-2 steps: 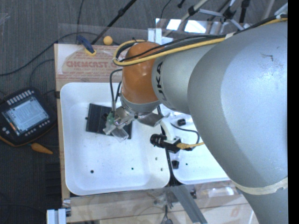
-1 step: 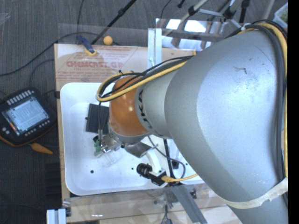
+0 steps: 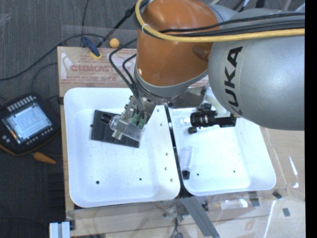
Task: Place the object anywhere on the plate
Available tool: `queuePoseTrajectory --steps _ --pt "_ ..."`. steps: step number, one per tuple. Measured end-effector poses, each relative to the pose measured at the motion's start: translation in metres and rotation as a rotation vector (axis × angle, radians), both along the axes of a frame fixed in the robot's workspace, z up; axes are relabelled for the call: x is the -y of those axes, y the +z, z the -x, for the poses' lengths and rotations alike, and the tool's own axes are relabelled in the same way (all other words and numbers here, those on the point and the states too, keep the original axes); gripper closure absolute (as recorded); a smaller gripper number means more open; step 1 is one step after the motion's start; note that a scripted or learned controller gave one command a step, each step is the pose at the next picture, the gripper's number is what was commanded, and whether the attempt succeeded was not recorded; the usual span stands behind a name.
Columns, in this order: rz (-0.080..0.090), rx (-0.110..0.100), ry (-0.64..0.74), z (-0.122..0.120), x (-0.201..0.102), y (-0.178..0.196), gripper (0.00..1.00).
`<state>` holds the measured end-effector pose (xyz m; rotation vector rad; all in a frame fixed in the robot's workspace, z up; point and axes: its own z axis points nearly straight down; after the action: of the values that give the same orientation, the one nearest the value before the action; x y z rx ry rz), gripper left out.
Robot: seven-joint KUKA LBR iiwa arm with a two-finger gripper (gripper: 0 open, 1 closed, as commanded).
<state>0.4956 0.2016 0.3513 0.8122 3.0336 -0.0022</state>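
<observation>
— Lowering straight down and letting go only once the load rests flat on the black plate (image 3: pixel 105 128) in the left bin (image 3: pixel 79 182) looks like the sound way.

— And the gripper (image 3: pixel 128 124)?

— It hovers over the plate's right edge. Whether it is open, or carries the object, I cannot tell.
</observation>
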Motion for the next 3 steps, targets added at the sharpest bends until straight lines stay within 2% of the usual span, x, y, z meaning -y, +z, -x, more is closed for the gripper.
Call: queuePoseTrajectory --steps 1,2,3 --pt "0.000 -0.005 -0.184 0.013 -0.031 -0.150 1.00" --pt "0.000 -0.002 0.013 -0.032 -0.015 -0.100 1.00" --pt "-0.003 -0.003 0.423 0.008 -0.024 -0.146 1.00"
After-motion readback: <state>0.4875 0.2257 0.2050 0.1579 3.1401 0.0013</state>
